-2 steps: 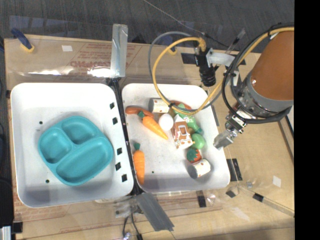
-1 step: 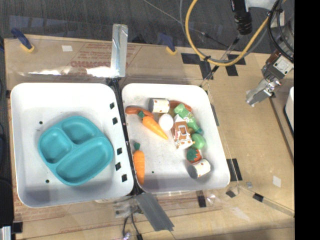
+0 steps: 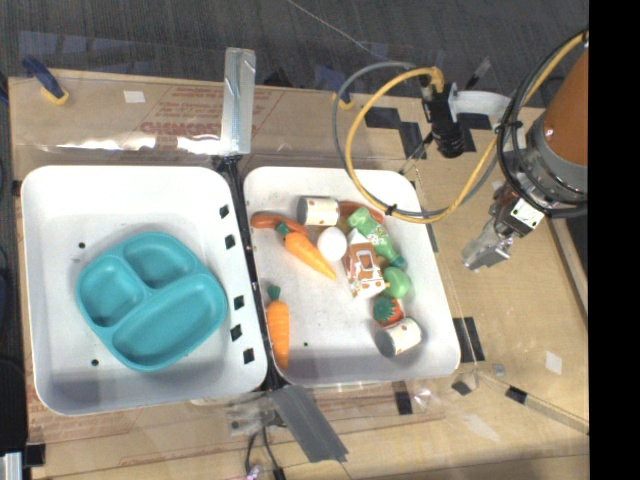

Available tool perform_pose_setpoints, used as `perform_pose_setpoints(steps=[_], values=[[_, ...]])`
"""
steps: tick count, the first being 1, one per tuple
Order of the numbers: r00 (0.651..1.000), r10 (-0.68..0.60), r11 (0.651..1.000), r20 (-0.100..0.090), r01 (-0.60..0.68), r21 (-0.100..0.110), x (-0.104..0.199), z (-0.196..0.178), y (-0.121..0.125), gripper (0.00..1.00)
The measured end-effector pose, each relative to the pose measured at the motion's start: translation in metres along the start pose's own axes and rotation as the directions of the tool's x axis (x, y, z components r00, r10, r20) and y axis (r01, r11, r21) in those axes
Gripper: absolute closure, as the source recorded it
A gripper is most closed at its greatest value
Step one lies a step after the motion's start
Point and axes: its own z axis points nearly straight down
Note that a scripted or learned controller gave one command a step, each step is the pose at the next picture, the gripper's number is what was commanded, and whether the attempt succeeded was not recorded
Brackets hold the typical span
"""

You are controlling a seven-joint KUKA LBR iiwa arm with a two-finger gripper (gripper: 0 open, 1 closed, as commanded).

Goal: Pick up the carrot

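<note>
Carrot (image 3: 278, 332) in the right bin (image 3: 430, 353)

It is orange with a green top, lying by the bin's left wall. The gripper (image 3: 487, 251) hangs outside the bin; cannot tell its grip. No words can be read.

Printed red lettering stands on the clear plastic sheet (image 3: 150, 118) taped over the cardboard in the upper left of the frame, above the left bin. The lettering runs in several lines, appears reversed or inverted, and is too small and blurred to read. The small carton (image 3: 364, 271) in the right bin, centre of the frame, carries red-and-white printing; no characters resolve. No other text, number, brand or sign is legible.
</note>
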Motion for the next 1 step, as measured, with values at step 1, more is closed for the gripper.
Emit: perform_pose_setpoints(steps=[1], values=[[0.973, -0.232, 0.973, -0.018, 0.232, 0.002, 0.0323, -0.1446, -0.0164, 1.0]])
